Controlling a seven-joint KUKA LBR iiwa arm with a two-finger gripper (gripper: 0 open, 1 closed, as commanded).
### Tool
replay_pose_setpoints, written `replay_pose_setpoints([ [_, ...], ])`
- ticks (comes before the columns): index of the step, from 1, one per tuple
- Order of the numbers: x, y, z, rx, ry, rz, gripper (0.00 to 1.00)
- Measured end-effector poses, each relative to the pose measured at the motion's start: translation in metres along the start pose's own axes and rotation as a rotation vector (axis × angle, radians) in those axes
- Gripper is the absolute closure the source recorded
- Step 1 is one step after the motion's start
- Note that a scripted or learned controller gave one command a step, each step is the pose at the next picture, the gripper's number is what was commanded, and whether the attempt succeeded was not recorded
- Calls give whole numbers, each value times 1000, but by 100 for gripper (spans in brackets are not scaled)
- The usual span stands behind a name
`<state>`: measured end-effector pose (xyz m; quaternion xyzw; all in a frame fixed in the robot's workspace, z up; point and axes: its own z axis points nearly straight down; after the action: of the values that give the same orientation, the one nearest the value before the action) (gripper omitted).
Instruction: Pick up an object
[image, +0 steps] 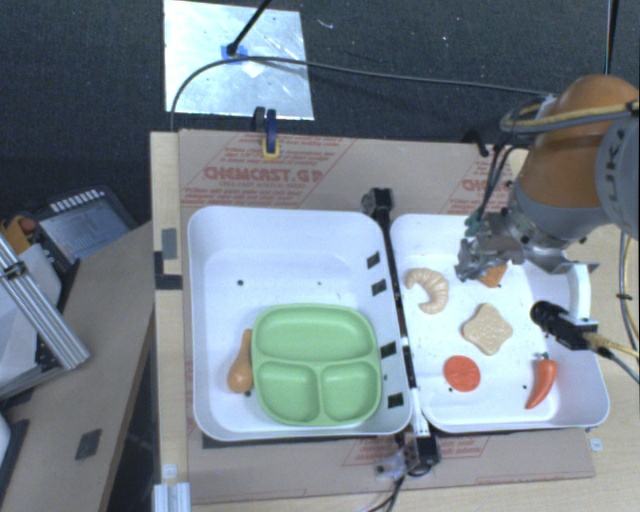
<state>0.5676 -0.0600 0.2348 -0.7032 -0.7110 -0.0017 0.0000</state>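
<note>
The claw (484, 262) sits low in the right bin (590, 400) near its back edge, over a small orange piece (492, 274); whether it grips cannot be told; the piece's long axis is hidden; a croissant (430, 288) lies just beside, curving downward.

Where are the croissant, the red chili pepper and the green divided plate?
croissant (430, 288): camera view, middle of its curved body.
red chili pepper (541, 384): camera view, middle of its red flesh.
green divided plate (312, 342): camera view, floor of its large compartment.
</note>
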Motion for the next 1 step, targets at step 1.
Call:
replay_pose_setpoints([
  [1, 51, -7, -6, 0, 0, 1, 100],
])
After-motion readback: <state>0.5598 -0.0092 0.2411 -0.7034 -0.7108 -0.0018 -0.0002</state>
